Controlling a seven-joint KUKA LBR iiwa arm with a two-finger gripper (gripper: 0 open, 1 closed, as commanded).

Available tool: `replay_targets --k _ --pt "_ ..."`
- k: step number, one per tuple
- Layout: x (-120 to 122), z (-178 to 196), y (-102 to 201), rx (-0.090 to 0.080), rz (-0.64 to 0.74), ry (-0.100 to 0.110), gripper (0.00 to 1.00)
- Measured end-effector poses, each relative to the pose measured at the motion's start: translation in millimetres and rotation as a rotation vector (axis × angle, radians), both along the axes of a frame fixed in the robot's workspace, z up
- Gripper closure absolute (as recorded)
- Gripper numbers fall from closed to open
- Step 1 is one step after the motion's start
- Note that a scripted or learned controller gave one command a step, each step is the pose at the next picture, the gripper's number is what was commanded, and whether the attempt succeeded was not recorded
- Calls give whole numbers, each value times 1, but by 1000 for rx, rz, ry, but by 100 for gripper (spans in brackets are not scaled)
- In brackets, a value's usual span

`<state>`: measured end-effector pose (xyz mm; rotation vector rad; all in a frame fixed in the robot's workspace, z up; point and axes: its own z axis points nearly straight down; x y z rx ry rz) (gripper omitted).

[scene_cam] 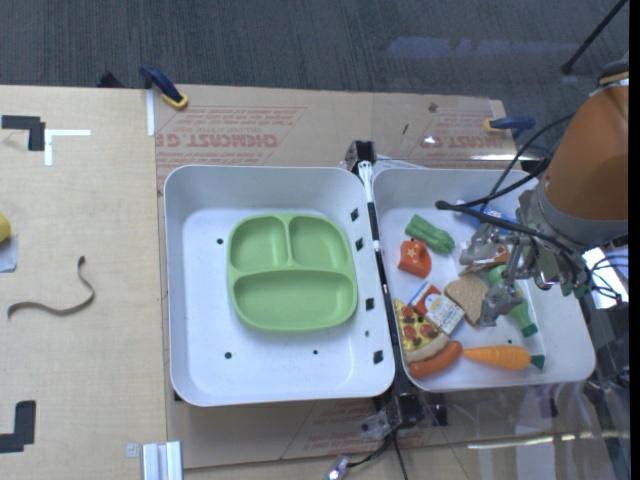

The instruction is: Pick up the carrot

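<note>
Carrot (497, 357) is lying at the right bin's (570, 370) near edge, just beside a sausage (435, 360), not yet lifted. Gripper (497, 306) is hovering close above it; whether its fingers are parted, I cannot tell. Counting: one carrot, one pizza slice (418, 334), two bins, one green plate (293, 272).

Light is even and fairly bright, coming from overhead. The white bins (180, 298) look slightly washed out, with soft shadows along their inner walls. The arm (595, 163) close to the lens is blurred. A glare patch sits on the floor (440, 48) beyond the bench.
</note>
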<state>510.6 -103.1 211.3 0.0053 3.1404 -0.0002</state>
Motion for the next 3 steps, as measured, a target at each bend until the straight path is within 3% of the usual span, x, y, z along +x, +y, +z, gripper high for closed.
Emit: replay_targets --k 1,2,3 --pt "-32 -120 -50 1 428 -2 0" --pt "-21 -119 -33 0 870 -5 0" --pt "-19 -110 -31 1 874 -9 100"
